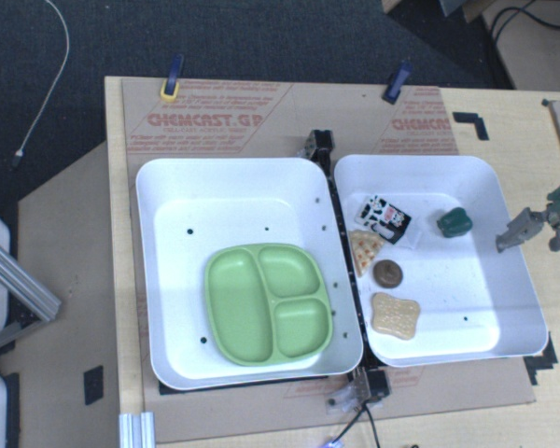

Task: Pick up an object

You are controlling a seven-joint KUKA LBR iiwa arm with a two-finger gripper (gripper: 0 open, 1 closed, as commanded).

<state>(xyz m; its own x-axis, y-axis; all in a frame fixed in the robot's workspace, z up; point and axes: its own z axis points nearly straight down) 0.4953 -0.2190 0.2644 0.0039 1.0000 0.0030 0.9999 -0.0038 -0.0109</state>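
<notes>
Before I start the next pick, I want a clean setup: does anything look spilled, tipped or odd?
Nothing stands out. The green plate lies flat in the left bin. The small items lie in the right bin, most of them crowded at its left side, none spilled over a rim. The gripper sits at that bin's right rim.

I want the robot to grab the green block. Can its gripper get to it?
Probably yes. The gripper sits at the right bin's edge, the green block lies just beside it, and nothing stands between them.
</notes>
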